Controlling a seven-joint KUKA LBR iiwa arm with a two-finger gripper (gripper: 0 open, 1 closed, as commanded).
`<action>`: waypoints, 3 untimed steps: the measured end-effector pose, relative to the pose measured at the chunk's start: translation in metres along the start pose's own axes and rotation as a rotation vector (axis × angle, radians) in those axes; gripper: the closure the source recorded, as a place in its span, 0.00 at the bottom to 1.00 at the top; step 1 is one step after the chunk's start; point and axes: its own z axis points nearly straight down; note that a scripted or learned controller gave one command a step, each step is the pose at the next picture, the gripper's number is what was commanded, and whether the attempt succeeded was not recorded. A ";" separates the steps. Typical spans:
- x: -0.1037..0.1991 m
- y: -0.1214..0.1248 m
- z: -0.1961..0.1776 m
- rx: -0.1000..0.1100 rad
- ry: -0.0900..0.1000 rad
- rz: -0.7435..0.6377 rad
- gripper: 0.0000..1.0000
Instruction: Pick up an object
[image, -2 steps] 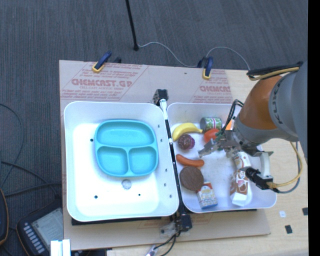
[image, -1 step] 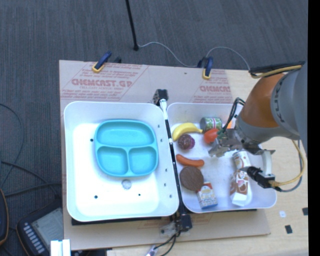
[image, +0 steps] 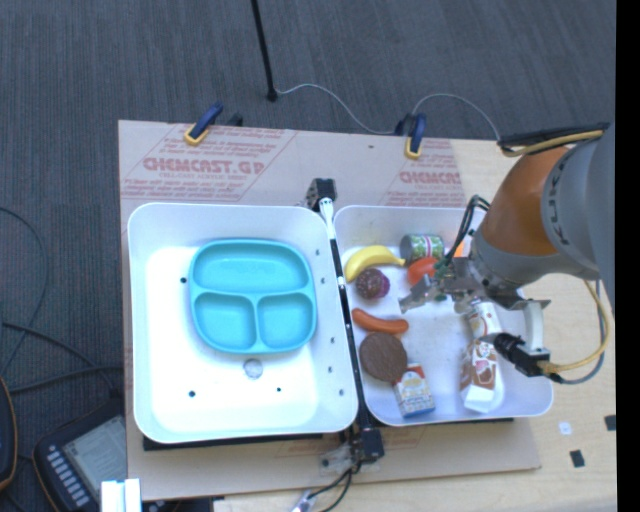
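My gripper (image: 422, 293) hangs over the right-hand shallow white bin (image: 530, 405), low above its bare middle, and I cannot tell from this slanted view how it is set. Around it lie the things I could pick: a yellow plastic banana (image: 368, 260) near the bin's upper left, a dark red round fruit (image: 373, 285) just below the banana, a green tin can (image: 423, 245) lying on its side by the far wall, and a small orange-red piece (image: 422, 267) just beside the can. Further down are an orange-red sausage (image: 381, 322), a brown round disc like a patty (image: 383, 356), a small blue and white carton (image: 413, 392) and a white bottle with a brown label (image: 482, 378) by the near wall. The left white bin (image: 165, 400) holds a light blue plastic divided plate (image: 253, 296). Both bins sit on the table (image: 180, 165).
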 end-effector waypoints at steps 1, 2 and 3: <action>0.018 -0.041 0.019 -0.004 -0.002 0.001 0.00; 0.018 -0.040 0.009 -0.004 -0.001 0.001 1.00; 0.018 -0.040 0.009 -0.004 -0.002 0.001 0.00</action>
